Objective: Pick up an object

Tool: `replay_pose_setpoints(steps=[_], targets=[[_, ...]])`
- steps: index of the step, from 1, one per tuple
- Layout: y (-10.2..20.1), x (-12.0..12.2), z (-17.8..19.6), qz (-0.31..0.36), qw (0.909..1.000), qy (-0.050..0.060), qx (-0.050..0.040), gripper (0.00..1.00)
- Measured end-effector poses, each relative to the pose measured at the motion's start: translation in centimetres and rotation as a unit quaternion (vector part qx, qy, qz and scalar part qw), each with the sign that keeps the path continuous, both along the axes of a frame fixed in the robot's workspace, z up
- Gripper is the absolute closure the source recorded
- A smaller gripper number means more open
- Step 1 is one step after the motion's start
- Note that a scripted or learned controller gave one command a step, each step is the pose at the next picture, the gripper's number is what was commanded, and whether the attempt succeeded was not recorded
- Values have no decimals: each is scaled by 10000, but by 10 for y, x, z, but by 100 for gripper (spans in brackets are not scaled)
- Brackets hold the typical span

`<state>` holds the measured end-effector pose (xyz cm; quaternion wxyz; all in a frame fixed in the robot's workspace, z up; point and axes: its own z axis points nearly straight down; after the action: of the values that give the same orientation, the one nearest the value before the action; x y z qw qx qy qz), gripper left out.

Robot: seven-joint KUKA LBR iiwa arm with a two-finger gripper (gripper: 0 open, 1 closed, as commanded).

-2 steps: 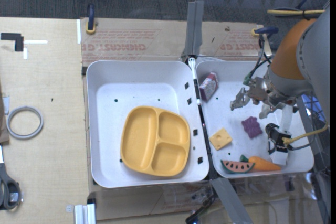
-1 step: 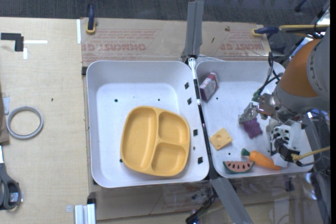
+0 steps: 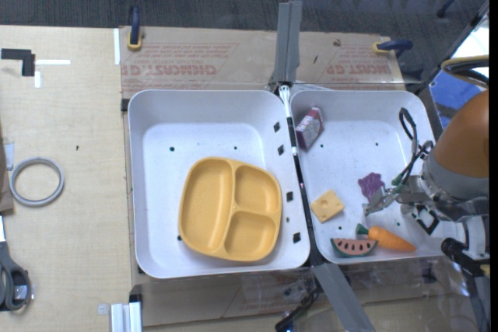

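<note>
Over the right bin (image 3: pixel 354 101), seen from the fixed overhead camera, the gripper (image 3: pixel 379 202) hangs low with its slim metal fingers a little apart and nothing between them. Its tips sit just beside the purple grape bunch (image 3: pixel 371 184), above the carrot (image 3: pixel 391 239). The carrot lies near the bin's front edge, touching or nearly touching the watermelon slice (image 3: pixel 353 246) to its left. A cheese wedge (image 3: pixel 327 206) rests a little farther left, apart from both. A small dark carton (image 3: pixel 309 127) sits at the bin's back left, against the dividing wall. The left bin (image 3: pixel 156 167) holds a yellow divided plate (image 3: pixel 230 208). On the wooden bench (image 3: pixel 62 245) at far left lies a grey ring (image 3: pixel 34 181).
</note>
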<state>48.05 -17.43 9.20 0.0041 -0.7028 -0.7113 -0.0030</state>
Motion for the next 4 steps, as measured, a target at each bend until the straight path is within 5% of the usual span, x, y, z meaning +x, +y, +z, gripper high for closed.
replay_pose_setpoints(steps=[1,2,3,4], targets=[[14,47,-1,-1726,9850,11,-47,0],[13,46,9,-1721,9851,22,-59,100],[59,51,26,-3238,9461,29,-59,100],[75,105,-1,-5376,8432,39,-63,100]])
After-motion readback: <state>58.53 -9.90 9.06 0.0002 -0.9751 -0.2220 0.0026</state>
